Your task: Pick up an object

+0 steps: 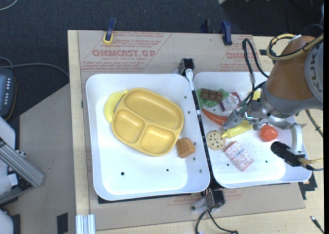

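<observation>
My gripper (240,120) hangs low over the middle of the right bin (257,175), coming in from the right. Directly under and beside it lies a yellow oblong toy (234,130), partly covered by the gripper. A red chili pepper (214,116) lies just left of it. A red tomato (268,133) sits to its right. A round cookie (215,139) and a pink-and-white packet (239,155) lie nearer the front. I cannot see anything held in the gripper.
A brown bar (209,94) on something green and a small red-white packet (229,102) lie at the back of the right bin. The left bin (139,181) holds a yellow divided plate (147,121), a yellow piece (110,106) under its left edge, and a brown chunk (185,147).
</observation>
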Robot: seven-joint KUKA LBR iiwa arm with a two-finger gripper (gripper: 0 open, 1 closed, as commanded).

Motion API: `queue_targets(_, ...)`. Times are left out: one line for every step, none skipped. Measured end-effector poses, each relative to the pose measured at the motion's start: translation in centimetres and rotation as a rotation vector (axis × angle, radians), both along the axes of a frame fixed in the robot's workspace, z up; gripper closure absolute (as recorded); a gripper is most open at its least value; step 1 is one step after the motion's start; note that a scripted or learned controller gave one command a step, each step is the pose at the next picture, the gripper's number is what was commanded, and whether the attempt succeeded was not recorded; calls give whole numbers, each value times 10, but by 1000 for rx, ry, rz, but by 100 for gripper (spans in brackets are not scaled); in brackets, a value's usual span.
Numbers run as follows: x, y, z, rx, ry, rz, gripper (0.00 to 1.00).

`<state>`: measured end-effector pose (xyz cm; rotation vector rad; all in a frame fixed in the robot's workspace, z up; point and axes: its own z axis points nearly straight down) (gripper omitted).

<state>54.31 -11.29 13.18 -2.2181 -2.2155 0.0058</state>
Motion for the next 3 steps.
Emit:
queue_targets(1, 1, -47, 0, -8, -1, 0)
queue_targets(4, 2, -33, 0, -16, 1, 100)
queue_targets(9, 11, 19, -3, -12, 3, 100)
